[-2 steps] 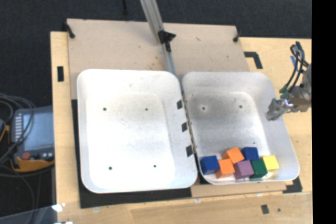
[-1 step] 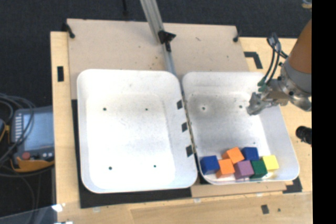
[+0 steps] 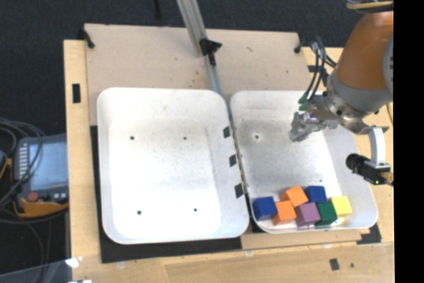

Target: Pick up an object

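Several small coloured blocks lie clustered at the near edge of the right bin (image 3: 278, 109): a blue block (image 3: 264, 207), two orange ones (image 3: 295, 196) (image 3: 285, 211), a purple one (image 3: 307, 213), a green one (image 3: 326, 211), a yellow one (image 3: 342, 205) and another blue one (image 3: 316, 193). My gripper (image 3: 300, 127) hangs over the middle right of that bin, well above and behind the cluster. Nothing shows between its fingers.
The left bin (image 3: 165, 162) sits beside the right one, its floor bare and speckled. A slanted aluminium post (image 3: 189, 3) rises from the back between the bins. A pendant with cables (image 3: 40, 172) lies off the bench at the left.
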You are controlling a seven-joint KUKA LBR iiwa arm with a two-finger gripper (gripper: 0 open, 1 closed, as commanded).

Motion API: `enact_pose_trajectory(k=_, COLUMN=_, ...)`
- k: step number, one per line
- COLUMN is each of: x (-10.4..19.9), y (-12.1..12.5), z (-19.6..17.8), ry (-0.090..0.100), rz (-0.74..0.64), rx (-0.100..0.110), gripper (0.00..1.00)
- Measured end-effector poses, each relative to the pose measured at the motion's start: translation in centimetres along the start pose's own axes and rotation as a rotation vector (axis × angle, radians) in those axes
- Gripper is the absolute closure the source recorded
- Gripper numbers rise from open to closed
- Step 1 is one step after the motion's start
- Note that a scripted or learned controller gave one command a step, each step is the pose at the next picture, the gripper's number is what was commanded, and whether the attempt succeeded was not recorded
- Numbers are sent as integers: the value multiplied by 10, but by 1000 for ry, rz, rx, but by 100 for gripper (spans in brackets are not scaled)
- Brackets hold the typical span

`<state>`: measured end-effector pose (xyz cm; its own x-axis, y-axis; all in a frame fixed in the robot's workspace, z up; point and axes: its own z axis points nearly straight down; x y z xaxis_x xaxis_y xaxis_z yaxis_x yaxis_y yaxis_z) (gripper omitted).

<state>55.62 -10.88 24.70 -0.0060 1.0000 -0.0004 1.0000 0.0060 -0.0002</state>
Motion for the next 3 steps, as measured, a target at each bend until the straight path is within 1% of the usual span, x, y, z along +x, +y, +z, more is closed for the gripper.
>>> enact_pose_trajectory(k=1, x=44, y=25, z=-7, ry=1, rz=-1, rx=-3, gripper=100)
enact_pose_trajectory(k=2, x=82, y=43, z=-5, ry=0, rz=0, rx=-2, gripper=100)
enact_pose_trajectory(k=3, x=130, y=60, z=-11, ry=1, rz=-1, rx=-3, gripper=100)
